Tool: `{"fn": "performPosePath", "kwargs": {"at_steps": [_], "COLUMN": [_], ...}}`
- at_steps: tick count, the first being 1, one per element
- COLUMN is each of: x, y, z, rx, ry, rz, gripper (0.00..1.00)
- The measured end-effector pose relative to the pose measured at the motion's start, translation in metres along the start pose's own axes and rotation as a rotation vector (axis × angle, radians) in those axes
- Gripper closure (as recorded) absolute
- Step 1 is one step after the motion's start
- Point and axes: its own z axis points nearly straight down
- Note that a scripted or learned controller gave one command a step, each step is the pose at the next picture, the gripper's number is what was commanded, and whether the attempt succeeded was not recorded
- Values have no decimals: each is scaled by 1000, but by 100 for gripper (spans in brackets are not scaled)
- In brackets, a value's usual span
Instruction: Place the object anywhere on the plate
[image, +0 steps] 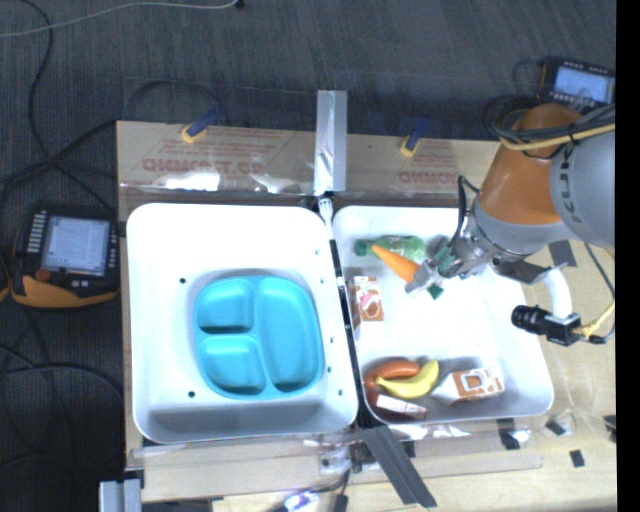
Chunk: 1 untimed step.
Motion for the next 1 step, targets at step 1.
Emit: {"fn": "performPosePath", "kwargs": {"at_steps": [1], "x": [-2], "y": [-24], "z": [73], "rx": [-8], "ry": [-11], "rz": [-459], "gripper": [100]}}
